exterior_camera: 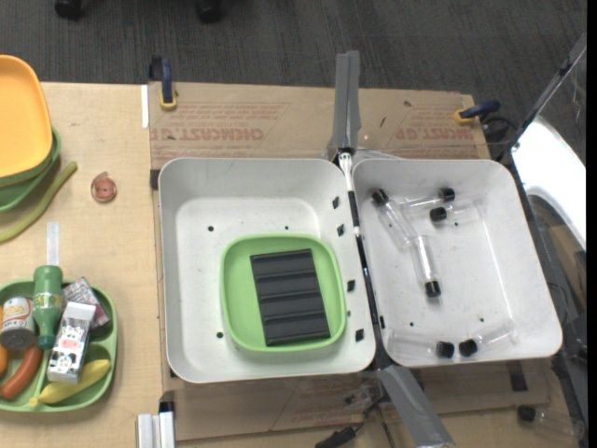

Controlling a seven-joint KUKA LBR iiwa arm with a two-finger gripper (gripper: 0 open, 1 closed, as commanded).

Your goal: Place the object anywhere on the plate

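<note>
— Claw state, open or closed, holding anything?

— Cannot tell from the camera view; nothing shows it gripping.

— Where is the object?

— Judging by the task, it is the dark ribbed block [290,297], which lies flat in the middle of the green plate [235,287] in the left bin [187,250]. It is a charcoal rectangle with four ridges across it.

— How would it handle?

— It looks stiff, light and matte, so probably not slippery. It is best pinched across its narrower width, along a groove. The clear tubes [424,259] in the right bin [522,278] look slicker and likely to roll.
</note>
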